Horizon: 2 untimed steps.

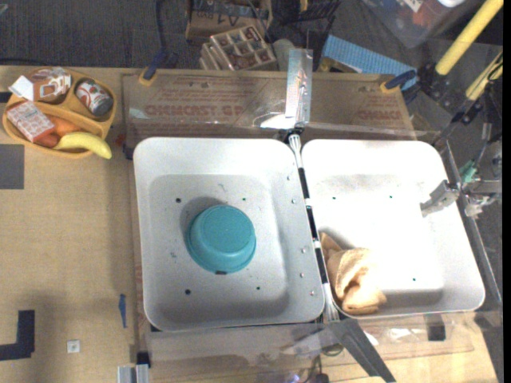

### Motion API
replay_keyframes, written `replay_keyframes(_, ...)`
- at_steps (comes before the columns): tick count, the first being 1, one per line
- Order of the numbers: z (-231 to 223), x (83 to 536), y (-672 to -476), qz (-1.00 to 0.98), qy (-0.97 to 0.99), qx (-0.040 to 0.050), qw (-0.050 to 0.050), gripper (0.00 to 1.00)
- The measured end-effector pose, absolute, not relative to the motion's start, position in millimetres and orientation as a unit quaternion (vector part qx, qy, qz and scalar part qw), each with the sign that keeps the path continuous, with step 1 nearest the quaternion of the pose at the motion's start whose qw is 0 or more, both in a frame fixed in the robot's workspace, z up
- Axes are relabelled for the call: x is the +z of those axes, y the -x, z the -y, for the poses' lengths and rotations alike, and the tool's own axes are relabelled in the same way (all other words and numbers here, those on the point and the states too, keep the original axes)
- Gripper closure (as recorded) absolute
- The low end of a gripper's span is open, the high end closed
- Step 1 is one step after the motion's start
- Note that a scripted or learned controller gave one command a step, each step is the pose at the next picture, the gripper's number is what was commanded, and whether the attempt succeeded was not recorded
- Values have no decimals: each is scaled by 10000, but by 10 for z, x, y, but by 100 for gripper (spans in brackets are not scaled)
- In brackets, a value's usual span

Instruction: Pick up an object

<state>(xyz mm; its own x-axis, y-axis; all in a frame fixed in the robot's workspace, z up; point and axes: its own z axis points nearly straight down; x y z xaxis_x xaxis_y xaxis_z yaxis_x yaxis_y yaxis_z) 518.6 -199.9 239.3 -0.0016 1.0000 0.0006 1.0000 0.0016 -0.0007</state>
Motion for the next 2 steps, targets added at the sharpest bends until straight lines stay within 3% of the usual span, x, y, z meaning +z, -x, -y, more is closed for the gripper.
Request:
replay_keyframes(1,1499,1641,-4788,6474,7621,3,8,0)
replay_keyframes(2,958,915,-5006,7317,6816,-24,-45,0)
